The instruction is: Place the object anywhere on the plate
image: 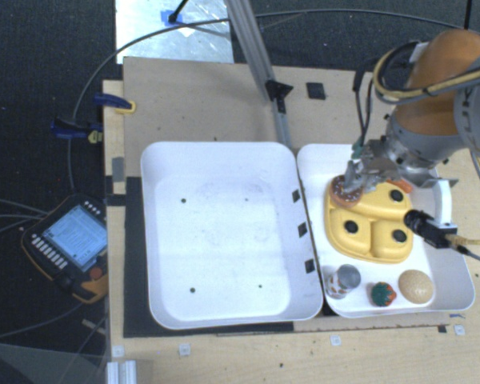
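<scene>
A yellow divided plate (374, 245) lies in the right bin (456, 290). A small brown ring-shaped object (347, 194) with pale specks rests at the plate's upper-left corner. My gripper (358, 174) reaches in from the right and hangs directly over that object, its tip touching or nearly touching it. The wrist and the orange band cover the plate's far right part.
In the right bin, in front of the plate, lie a small grey cup (348, 278), a green and red toy fruit (383, 294) and a tan ball (415, 286). The left bin (156, 214) stands beside it. A black cable connector (426, 229) overhangs the plate's right side.
</scene>
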